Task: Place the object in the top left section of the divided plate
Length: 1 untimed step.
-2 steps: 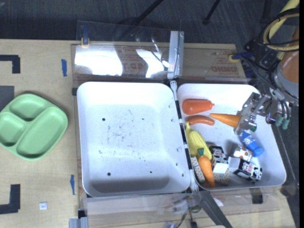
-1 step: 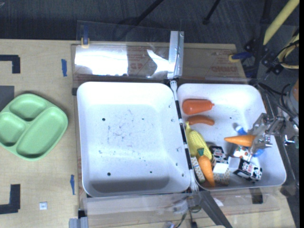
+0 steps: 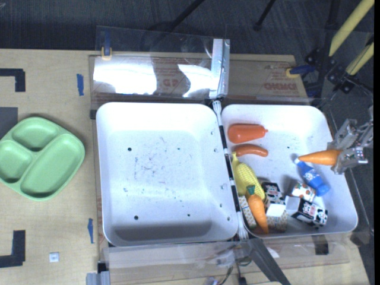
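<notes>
A green divided plate (image 3: pixel 40 157) lies on the bench at the far left, outside the bins, and all three of its sections are bare. Its top left section (image 3: pixel 34 133) is the small one at the back. My gripper (image 3: pixel 343 155) hangs over the right edge of the right bin (image 3: pixel 279 114). It is shut on the thick end of an orange carrot (image 3: pixel 319 157), which sticks out level to the left, above the other toys.
The right bin holds two orange sausages (image 3: pixel 246 132), a corn cob (image 3: pixel 244 177), a second carrot (image 3: pixel 257 212), a blue bottle (image 3: pixel 312 179) and several small boxes (image 3: pixel 309 209). The left bin (image 3: pixel 160 171) lies between gripper and plate. A clear plastic panel (image 3: pixel 160 70) stands behind it.
</notes>
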Each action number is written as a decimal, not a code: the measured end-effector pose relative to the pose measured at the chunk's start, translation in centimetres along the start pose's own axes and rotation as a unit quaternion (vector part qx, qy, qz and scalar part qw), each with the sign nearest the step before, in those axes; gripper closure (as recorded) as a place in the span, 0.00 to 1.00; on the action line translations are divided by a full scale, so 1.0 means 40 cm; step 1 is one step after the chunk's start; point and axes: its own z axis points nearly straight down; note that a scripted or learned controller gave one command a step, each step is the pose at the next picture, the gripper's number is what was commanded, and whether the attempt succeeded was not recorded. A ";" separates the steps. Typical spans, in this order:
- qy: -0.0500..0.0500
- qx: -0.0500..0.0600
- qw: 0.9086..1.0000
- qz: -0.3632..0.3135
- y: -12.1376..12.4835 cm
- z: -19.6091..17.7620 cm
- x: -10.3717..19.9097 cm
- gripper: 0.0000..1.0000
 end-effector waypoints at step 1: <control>0.000 0.000 1.000 -0.005 0.007 -0.163 0.000 1.00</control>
